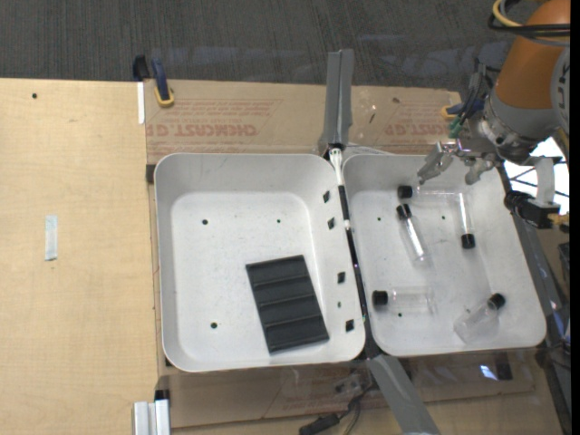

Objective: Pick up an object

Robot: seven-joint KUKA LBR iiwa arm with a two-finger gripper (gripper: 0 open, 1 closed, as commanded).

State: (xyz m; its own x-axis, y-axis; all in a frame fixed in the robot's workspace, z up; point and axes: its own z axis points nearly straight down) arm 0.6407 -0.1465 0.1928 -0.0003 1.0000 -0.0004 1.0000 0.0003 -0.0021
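Several clear vials with black caps lie in the right bin [521, 270]: one near the middle [412, 236], one to its right [465, 220], one at the front left [403, 300] and one at the front right [478, 320]. A further black cap [405, 191] lies near the back of that bin. A black ridged slab [287, 303] rests in the left bin [181, 243]. My gripper [450, 172] hangs over the back edge of the right bin, open, with nothing between its fingers. It is above and behind the vials, touching none.
A grey divider post [339, 98] stands at the back between the bins. Cardboard [227, 120] lies behind them, with a blue and orange clamp [159, 82] at its left corner. Cables and fittings [535, 198] crowd the right bin's right side.
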